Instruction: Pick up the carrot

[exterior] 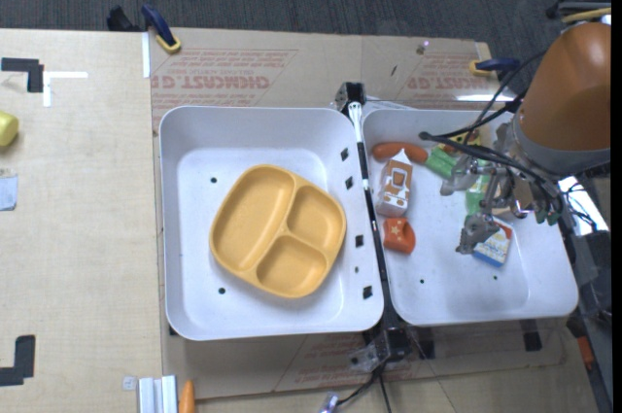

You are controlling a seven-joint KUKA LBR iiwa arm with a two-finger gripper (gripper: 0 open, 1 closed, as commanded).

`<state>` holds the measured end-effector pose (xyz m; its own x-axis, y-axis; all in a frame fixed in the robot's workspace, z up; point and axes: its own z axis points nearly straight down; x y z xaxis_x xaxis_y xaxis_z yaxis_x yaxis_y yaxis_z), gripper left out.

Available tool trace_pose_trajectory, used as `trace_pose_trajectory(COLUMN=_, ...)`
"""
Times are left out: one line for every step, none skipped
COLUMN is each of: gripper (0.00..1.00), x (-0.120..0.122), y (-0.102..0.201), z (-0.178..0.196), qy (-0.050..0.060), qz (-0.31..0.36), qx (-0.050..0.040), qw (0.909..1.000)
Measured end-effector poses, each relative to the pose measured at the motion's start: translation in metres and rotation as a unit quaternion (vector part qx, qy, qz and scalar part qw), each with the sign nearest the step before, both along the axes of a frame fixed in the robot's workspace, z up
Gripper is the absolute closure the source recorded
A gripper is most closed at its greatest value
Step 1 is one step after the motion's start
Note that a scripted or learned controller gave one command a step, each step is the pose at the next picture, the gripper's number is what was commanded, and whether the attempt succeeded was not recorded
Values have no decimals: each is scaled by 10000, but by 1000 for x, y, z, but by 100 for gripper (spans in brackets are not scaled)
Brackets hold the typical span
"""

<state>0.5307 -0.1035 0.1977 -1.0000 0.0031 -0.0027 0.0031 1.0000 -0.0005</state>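
The carrot [399,151] is a short orange piece lying near the back left corner of the right bin [457,299]. It rests on the bin floor just behind a small brown and white carton [395,188]. My gripper [473,236] hangs over the middle right of the same bin, above a blue and white packet [493,247]. It is well to the right of the carrot and nearer the front, and not touching it. The wrist and cables hide part of what lies under the gripper.
A red tomato-like piece [399,235] lies in front of the carton. A green item [443,162] sits right of the carrot, partly under the wrist. The left bin [185,236] holds a yellow divided plate [278,230]. A yellow object [7,129] rests at the bench's far left.
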Motion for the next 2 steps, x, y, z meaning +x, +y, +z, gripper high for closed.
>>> trace_pose_trajectory(gripper=0, x=-50, y=95, z=106, qy=-13, qz=699, qx=3, qw=9976)
trace_pose_trajectory(gripper=0, x=-19, y=213, z=20, qy=1, qz=829, qx=7, qw=9966)
